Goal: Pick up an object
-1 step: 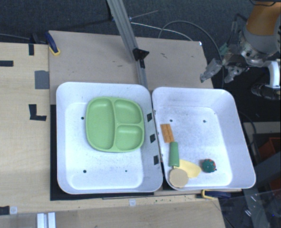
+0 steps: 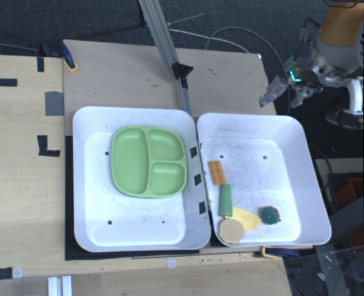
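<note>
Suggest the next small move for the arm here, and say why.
Probably swing the claw down and left over the right bin. It hangs outside that bin's far right corner, gripping nothing, while the orange block, green cylinder and other small pieces lie along the bin's near left side.

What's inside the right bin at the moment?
The right bin holds an orange block, a green cylinder, a tan disc overlapping a yellow piece, and a small dark-green and red item. The disc hides part of the yellow piece.
</note>
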Controlling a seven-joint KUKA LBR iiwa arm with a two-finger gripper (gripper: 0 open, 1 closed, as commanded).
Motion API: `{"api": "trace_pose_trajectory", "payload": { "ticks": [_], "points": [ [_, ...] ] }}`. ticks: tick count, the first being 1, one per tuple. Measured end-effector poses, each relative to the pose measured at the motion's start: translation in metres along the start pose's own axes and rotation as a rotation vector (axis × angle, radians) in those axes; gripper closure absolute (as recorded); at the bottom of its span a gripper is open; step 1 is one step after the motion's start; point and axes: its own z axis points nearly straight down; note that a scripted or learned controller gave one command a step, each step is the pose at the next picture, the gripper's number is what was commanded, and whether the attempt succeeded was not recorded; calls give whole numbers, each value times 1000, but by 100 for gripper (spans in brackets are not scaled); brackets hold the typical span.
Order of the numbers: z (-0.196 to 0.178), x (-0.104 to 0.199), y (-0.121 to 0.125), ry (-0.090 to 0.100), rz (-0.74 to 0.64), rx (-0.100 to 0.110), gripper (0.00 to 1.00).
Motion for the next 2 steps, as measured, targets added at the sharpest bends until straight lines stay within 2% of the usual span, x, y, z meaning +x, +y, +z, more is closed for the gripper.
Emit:
{"api": "trace_pose_trajectory", "payload": {
  "ticks": [1,2],
  "points": [
    [47,3,-8,1,0,5,0],
    [95,1,-2,1,0,5,0]
  ]
}}
